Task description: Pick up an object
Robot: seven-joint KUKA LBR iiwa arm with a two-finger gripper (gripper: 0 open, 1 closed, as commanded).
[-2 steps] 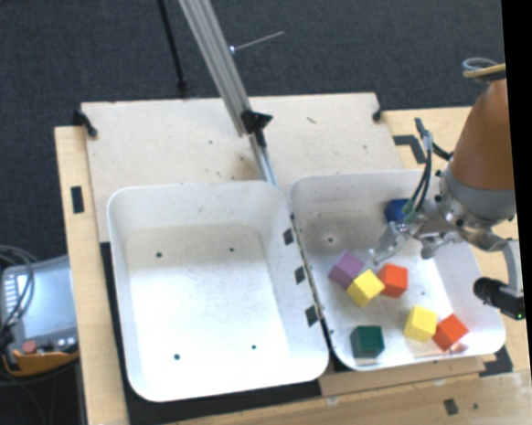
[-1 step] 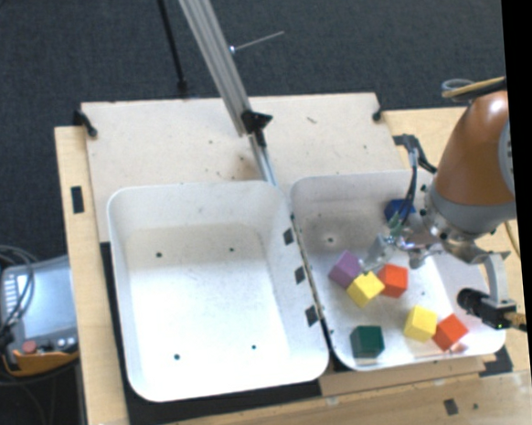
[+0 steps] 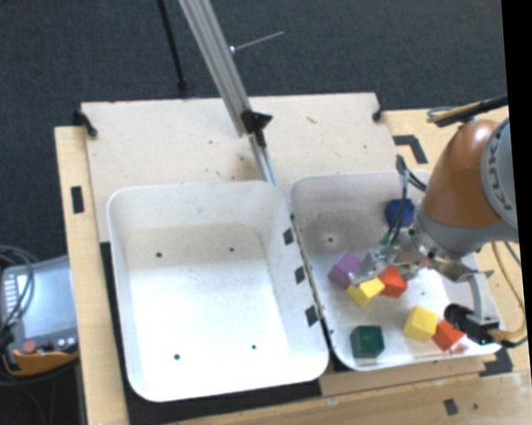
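The arm reached in from the right, its orange band above the right bin (image 3: 307,213). The gripper (image 3: 380,267) sat low among the purple block (image 3: 345,267), yellow block (image 3: 367,290) and orange block (image 3: 393,281); finger state could not be determined.

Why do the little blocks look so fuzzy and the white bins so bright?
In the camera view the picture is coarse, so the green block and purple block have soft edges; overhead light washes out the left bin, and the arm shades the right bin.
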